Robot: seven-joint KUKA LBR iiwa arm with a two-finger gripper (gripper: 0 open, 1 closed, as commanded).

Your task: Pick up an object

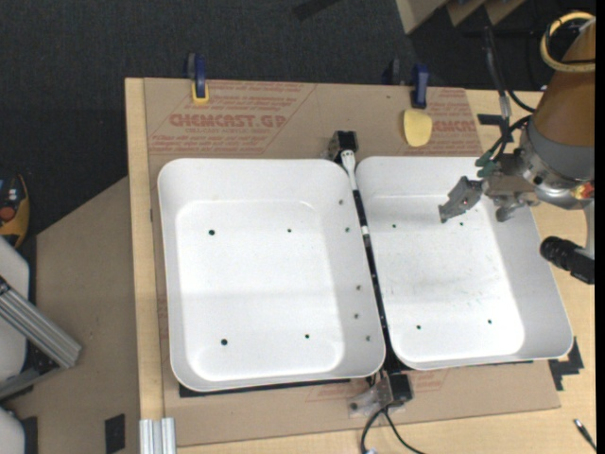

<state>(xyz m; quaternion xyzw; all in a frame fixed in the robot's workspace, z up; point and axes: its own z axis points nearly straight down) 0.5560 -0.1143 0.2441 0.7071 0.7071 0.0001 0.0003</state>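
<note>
A yellow object point(417, 127) lies on the brown worktop point(142, 253), just behind the right bin point(529, 339). The claw point(477, 200) hangs above this bin; whether released or clenched, I cannot tell. The 2 smooth white bins have rounded corners. The search probably continues.

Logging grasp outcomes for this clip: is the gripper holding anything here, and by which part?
Nothing is held. The gripper hangs over the right bin with nothing between its fingers.
</note>
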